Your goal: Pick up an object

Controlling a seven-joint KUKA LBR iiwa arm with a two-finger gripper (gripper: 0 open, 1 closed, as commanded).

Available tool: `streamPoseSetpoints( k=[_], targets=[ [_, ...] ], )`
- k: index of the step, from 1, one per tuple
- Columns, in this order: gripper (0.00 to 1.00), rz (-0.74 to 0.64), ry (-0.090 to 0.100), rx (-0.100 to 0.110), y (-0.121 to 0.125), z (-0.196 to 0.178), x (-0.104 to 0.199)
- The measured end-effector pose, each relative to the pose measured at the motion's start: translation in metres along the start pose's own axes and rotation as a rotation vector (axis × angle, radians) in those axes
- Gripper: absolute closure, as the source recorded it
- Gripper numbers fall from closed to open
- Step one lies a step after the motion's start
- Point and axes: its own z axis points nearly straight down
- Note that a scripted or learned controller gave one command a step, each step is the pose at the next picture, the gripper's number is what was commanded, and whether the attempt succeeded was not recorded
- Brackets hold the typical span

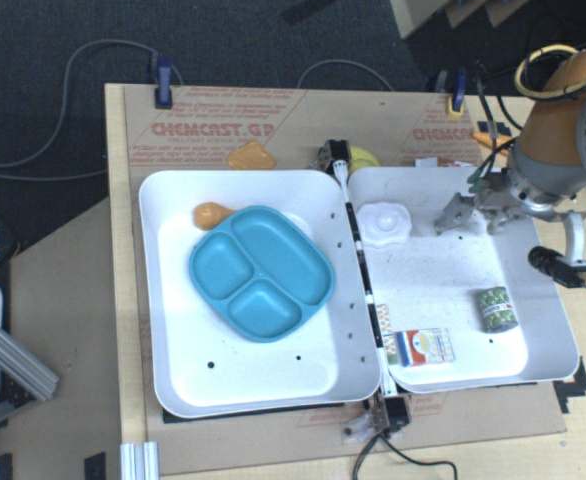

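Dark carpet surrounds a brown bench [123,268] bearing two white bins. With the blue divided tray [261,270] as landmark: it lies alone in the left bin [173,368], one orange piece [210,214] touching its upper-left edge. Right of the tray, the right bin [533,358] holds three things: one white lidded cup [384,222] nearest, one printed packet [419,347] lower right, one small green can [496,309] farthest right. Far to the tray's upper right, the gripper [476,215] hovers over that bin's top, fingers spread apart, gripping nothing.
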Motion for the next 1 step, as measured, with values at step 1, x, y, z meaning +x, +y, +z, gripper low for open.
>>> streamPoseSetpoints(
  k=[1],
  targets=[
    [0.0,-0.001,-0.001,-0.003,-0.0304,-0.0033,-0.0354]
  ],
)
